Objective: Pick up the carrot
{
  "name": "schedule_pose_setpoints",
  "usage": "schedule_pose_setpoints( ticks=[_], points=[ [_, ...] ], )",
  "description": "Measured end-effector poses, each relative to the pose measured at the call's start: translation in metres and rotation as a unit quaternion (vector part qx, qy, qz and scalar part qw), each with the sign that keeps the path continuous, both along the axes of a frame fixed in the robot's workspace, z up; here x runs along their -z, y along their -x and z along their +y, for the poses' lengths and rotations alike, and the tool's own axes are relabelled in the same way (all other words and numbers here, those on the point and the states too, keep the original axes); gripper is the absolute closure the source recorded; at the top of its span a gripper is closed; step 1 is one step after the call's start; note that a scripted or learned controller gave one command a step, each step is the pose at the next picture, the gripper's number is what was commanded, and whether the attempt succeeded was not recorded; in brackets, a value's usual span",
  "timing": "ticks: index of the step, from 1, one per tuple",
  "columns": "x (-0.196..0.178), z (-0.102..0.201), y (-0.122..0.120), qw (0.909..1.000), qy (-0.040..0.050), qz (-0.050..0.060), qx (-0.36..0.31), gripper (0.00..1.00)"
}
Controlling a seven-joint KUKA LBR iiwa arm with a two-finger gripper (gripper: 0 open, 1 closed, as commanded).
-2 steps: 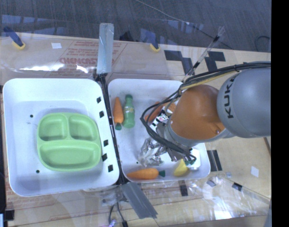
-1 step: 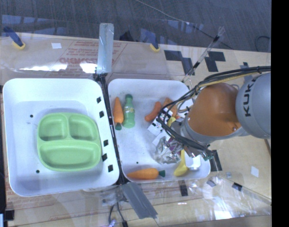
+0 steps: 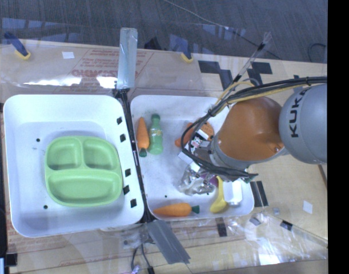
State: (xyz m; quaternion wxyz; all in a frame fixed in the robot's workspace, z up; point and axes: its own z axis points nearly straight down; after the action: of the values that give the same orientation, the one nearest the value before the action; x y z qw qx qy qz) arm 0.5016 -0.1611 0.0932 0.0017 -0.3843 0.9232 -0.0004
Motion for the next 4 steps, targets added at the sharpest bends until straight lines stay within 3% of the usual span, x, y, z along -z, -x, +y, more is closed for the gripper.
schedule_pose_setpoints(
  ticks=[1, 2, 3, 4],
  points=[
    [0.001, -0.048, -0.008, 0.9964, 0.0004, 0.001, -0.084, 1.00],
    [0.002, -0.025, 0.018, 0.9752, -0.0009, 0.003, -0.221, 1.00],
    [-0.022, -0.019, 0.024, 0.9414, 0.0002, 0.001, -0.337, 1.00],
    [0.002, -0.037, 0.025, 0.9053, -0.0004, 0.001, -0.425, 1.00]
  ],
)
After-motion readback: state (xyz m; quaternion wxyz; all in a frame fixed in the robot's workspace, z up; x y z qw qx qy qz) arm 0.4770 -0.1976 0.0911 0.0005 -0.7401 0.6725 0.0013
